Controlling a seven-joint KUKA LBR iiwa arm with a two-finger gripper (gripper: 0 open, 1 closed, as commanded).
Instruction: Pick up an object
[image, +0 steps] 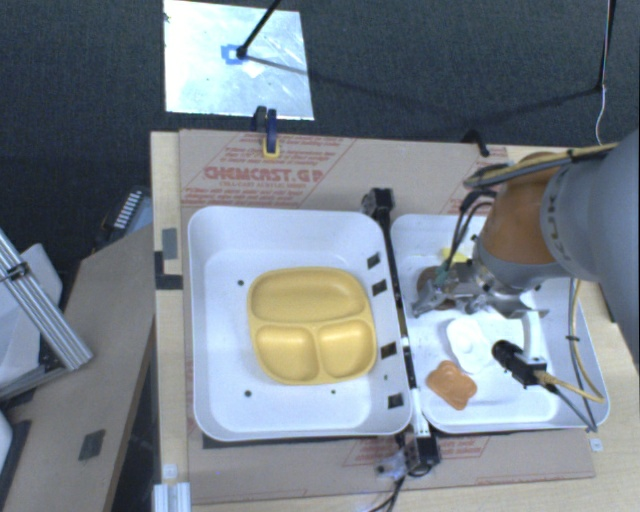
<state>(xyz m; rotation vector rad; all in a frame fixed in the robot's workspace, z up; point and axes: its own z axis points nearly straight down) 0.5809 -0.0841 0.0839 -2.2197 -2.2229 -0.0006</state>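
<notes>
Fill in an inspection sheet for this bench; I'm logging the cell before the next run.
Surface: two white bins, left bin and right bin, on a brown printed board.
Job's things: yellow divided tray in left bin; orange object and white object in right bin.
Clutter: nothing seen.
Grippers: gripper low over right bin.
Cables: yellow cable along the arm.
Surroundings: dark floor, shiny sheet.

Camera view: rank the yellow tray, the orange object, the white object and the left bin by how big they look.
1. Left bin
2. Yellow tray
3. Orange object and white object: they look alike, and the arm partly hides the white one, so I won't rank them.
</notes>
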